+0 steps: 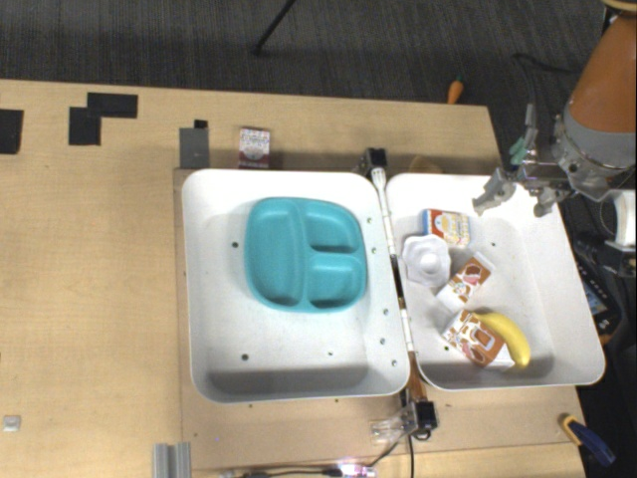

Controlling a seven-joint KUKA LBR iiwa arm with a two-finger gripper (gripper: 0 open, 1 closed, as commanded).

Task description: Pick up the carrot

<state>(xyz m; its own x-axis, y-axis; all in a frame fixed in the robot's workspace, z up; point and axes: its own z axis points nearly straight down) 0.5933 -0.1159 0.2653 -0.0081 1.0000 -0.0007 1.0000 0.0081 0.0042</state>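
Tool [514, 199] hangs over the far right corner of the right bin [589, 364], its two fingers spread apart with nothing between them and touching nothing. Above it rise the grey wrist and the orange band of the arm [605, 88].

Where the carrot lies cannot be told. The one loose orange bit [455, 92] sits well beyond the right bin's far left corner, at the desk's far edge, and it is too small to name.

At the near end of the right bin a banana [510, 337] lies partly on a brown-and-white packet [472, 340]. Just beyond them, toward the bin's middle, lies a second small packet [468, 279]. A white cup [428, 260] is close to the bin's left wall. A small carton [446, 227] sits farther back, touching the cup and well apart from the tool.

Left of the right bin, edge to edge with it, sits the left bin [202, 361], with a teal divided plate [306, 252] in its middle. Wires [398, 431] trail in front of the seam where the two bins meet.

Both bins rest on the pale wooden desk [90, 317]. Beyond the left bin's far edge stand a black block [194, 147] and a small patterned cube [255, 145]. Behind the desk lies dark carpet [149, 18], crossed by a thin black rod [289, 13].
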